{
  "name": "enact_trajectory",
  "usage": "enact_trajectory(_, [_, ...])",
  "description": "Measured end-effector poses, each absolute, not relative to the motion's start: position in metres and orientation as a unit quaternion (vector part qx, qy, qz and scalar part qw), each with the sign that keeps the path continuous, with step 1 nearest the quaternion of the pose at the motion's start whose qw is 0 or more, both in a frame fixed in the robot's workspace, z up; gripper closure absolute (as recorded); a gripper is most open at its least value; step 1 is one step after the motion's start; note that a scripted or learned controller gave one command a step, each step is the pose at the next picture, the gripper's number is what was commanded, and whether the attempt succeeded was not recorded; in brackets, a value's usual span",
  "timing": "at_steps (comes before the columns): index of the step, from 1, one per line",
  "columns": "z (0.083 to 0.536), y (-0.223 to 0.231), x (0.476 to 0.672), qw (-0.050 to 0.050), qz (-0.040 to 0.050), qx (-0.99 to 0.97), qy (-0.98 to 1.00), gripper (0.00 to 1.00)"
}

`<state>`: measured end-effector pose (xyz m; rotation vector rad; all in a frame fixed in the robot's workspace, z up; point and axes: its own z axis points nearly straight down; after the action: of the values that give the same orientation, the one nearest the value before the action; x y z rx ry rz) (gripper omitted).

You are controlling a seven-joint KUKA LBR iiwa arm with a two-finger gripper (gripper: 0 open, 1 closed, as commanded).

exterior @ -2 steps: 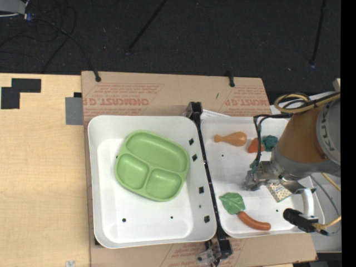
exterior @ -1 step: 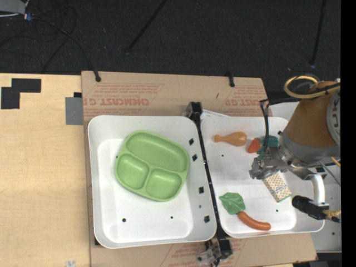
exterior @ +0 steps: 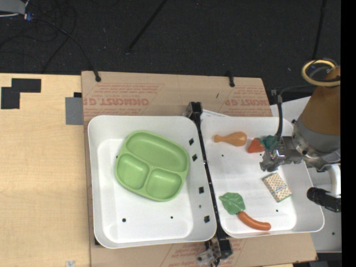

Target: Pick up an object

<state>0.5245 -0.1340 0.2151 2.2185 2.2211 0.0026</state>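
1. Arm (exterior: 322,107) comes in from the right, orange-banded section high at the right edge, grey wrist below it, reaching down and left over the right bin (exterior: 303,227).
2. Gripper (exterior: 272,159) sits low over the right bin's upper right part, pointing left-down; metal tip area is dark and cluttered, can't tell its opening, nothing visibly held.
3. Patterned small box (exterior: 277,186) lies flat just below the gripper, apart from it.
4. Red piece (exterior: 255,146) and teal bit (exterior: 269,142) just up-left of the gripper, near its tip; contact unclear.
5. Orange drumstick-shaped toy (exterior: 232,139) lies near the bin's top, left of the red piece.
6. Green leaf toy (exterior: 232,202) and orange-red sausage toy (exterior: 255,222) lie at the bin's bottom, nearly touching.
7. Left bin (exterior: 105,227) holds a green divided plate (exterior: 151,165), tilted slightly, well apart from the arm.
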Motion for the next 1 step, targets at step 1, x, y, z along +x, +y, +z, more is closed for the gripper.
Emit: enact_trajectory(1, [0.258, -0.1348, 0.5254, 0.001, 0.0007, 0.706, 0.708, 1.0])
